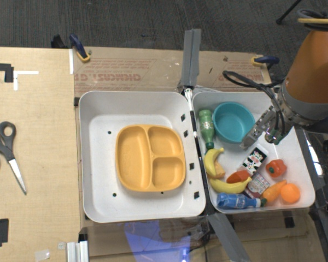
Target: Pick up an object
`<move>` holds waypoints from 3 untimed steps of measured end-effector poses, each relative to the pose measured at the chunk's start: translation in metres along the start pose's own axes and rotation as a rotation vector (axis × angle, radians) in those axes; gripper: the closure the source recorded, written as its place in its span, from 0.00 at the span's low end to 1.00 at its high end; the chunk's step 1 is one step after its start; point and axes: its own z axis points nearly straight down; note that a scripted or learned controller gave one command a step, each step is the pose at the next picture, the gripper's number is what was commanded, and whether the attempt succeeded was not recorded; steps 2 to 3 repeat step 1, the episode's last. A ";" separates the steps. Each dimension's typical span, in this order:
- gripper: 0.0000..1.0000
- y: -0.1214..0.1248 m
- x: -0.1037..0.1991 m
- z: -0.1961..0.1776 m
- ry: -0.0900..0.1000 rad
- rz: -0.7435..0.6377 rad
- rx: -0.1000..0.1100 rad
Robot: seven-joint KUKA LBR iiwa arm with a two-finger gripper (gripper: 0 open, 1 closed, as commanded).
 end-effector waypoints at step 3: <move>1.00 0.035 0.062 0.079 0.001 0.080 0.001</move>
